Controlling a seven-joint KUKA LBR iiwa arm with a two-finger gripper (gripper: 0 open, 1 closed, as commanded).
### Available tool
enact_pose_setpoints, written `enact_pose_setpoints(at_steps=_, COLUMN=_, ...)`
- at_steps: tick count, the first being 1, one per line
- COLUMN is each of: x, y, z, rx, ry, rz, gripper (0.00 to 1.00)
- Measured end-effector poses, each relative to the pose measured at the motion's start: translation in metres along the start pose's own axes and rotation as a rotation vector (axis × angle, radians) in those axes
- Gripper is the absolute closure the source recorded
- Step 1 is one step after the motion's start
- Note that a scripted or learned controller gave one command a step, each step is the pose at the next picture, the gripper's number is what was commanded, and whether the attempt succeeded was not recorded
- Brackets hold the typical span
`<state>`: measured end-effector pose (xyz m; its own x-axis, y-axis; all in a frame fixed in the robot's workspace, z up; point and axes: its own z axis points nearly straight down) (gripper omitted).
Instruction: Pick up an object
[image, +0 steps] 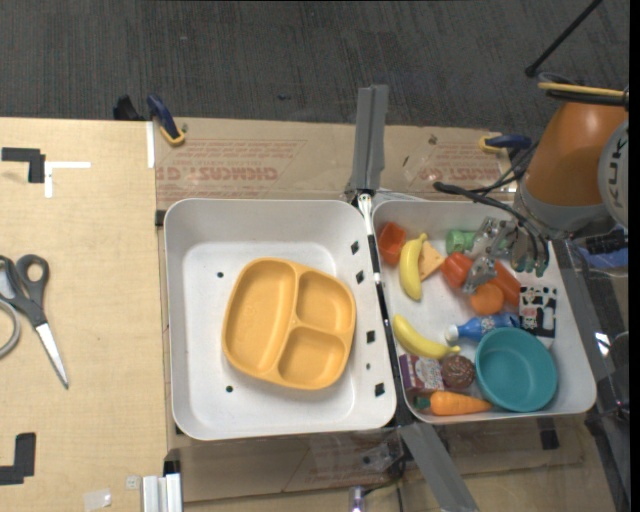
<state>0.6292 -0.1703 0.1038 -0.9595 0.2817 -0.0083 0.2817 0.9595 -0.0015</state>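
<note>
Orange round toy, the likeliest target, lies in the right bin, just beneath the gripper. It touches a red piece on its left and a blue-and-white bottle on its near side. Whether the metal fingers are apart or together cannot be told, as they blur into the clutter beneath. A likely risk is that they catch two toys at once, or nudge the round toy aside, because everything is packed tightly. Further left in this bin are two bananas, a red toy and a green piece. Nearer lie a teal bowl, a carrot and a brown ball. The left bin holds a yellow divided plate. Scissors lie far left on the bench.
</note>
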Motion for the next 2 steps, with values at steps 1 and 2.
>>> enact_pose_setpoints(at_steps=1, x=0.082, y=0.038, z=0.009, rx=-0.003, ry=0.003, rz=0.066, gripper=1.0)
enact_pose_setpoints(at_steps=2, x=0.052, y=-0.02, z=-0.071, rx=-0.002, ry=0.004, rz=-0.201, gripper=1.0)
